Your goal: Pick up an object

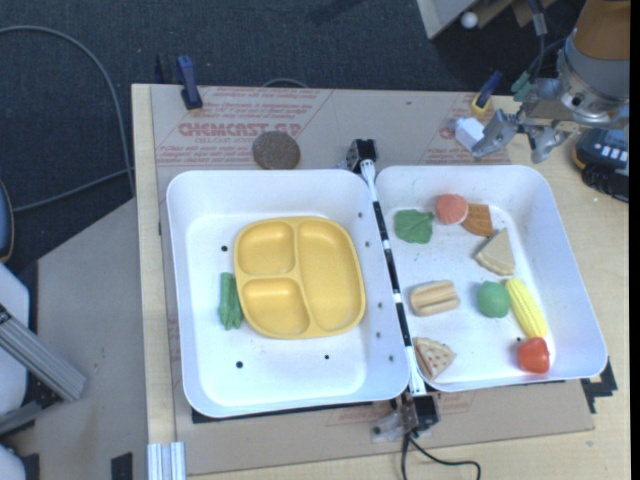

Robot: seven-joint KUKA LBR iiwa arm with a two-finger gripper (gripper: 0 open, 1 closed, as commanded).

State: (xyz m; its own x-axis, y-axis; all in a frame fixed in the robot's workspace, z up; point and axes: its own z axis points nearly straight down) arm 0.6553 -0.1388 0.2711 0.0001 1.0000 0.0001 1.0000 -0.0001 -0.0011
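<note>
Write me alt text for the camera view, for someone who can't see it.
A grey robot arm's gripper hovers above the far edge of the right bin, which holds toy foods including a corn cob, tomato, hot dog and sandwich wedge. The left bin holds a yellow divided plate beside a green pea pod.

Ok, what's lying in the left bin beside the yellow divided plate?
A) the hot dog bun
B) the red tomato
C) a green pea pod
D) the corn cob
C: the green pea pod lies against the left edge of the yellow divided plate in the left bin; the other foods sit in the right bin.
</note>
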